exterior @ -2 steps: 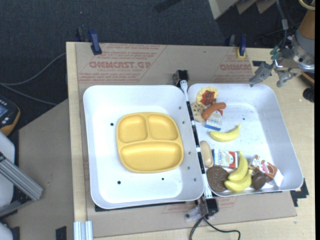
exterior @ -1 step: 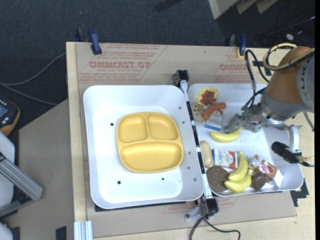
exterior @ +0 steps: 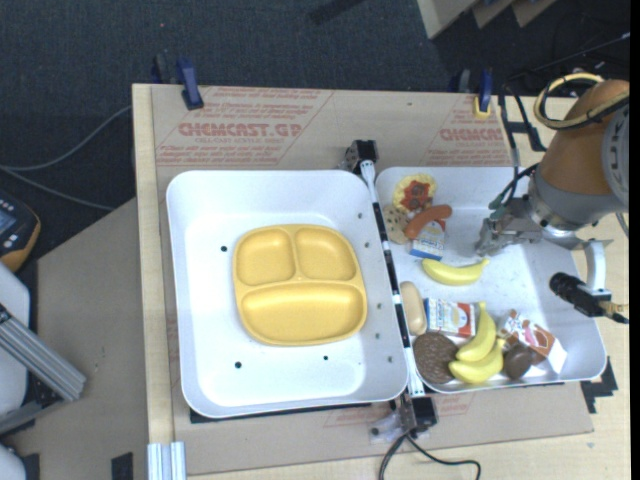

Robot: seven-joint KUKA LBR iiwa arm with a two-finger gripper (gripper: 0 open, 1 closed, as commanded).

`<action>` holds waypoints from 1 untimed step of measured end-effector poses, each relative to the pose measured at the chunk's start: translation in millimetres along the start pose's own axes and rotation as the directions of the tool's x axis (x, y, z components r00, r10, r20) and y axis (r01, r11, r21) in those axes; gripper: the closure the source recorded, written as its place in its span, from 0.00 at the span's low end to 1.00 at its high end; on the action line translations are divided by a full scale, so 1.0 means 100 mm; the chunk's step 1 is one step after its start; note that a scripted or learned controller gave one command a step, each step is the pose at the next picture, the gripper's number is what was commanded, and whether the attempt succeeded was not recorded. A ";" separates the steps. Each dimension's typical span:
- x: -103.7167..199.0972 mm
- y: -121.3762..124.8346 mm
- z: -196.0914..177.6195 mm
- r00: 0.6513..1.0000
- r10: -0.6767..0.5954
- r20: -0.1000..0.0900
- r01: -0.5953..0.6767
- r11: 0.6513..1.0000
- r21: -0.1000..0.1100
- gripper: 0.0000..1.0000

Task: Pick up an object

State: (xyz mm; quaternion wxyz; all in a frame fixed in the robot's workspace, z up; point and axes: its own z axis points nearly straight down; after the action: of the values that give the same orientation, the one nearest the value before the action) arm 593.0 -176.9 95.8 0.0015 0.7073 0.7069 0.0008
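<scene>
The right bin (exterior: 560, 288) holds several toy foods: a single banana (exterior: 453, 270), a red sausage (exterior: 430, 216), a pizza slice (exterior: 414, 190), a small carton (exterior: 451, 316), a bread roll (exterior: 411, 307), a brown cookie (exterior: 434, 356) and a banana bunch (exterior: 480, 346). My gripper (exterior: 492, 234) hangs low over the bin's upper middle, just right of and above the single banana's right tip. Nothing shows between its fingers.
The left bin (exterior: 200, 268) holds a yellow divided tray (exterior: 298, 283). A black clip (exterior: 361, 153) sits at the bins' shared far corner. A black part of the arm (exterior: 580, 294) overhangs the right bin's right side. Blue clamps (exterior: 189, 85) hold the board's far edge.
</scene>
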 end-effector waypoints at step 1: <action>0.72 0.36 -0.11 1.000 -0.009 -0.002 0.009 1.000 -0.002 1.00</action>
State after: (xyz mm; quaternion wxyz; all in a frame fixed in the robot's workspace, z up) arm 628.6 -105.0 107.0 0.0012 0.7042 0.7100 0.0022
